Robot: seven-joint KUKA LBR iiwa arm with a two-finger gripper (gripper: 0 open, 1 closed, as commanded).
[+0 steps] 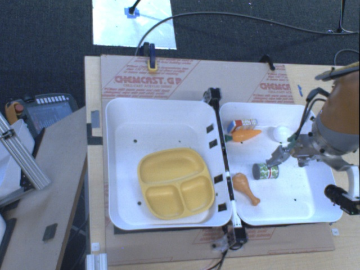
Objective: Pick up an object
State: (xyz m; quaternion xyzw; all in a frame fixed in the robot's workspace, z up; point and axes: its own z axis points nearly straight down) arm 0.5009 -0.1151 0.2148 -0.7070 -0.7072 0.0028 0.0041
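While hand (279,156) hovers, can (265,171) lies below (just beside)

Probably a lab: robot arm (337,111), cabled bench (185,75).

Legible text: the word "CHEMCAST", followed by characters resembling "GP", printed in red on the pale brown protective sheet (185,75) covering the worktop behind the two white bins; one instance at upper left, a second, slanted and partly cut off, at upper right. Can and bottle labels: too small to read.
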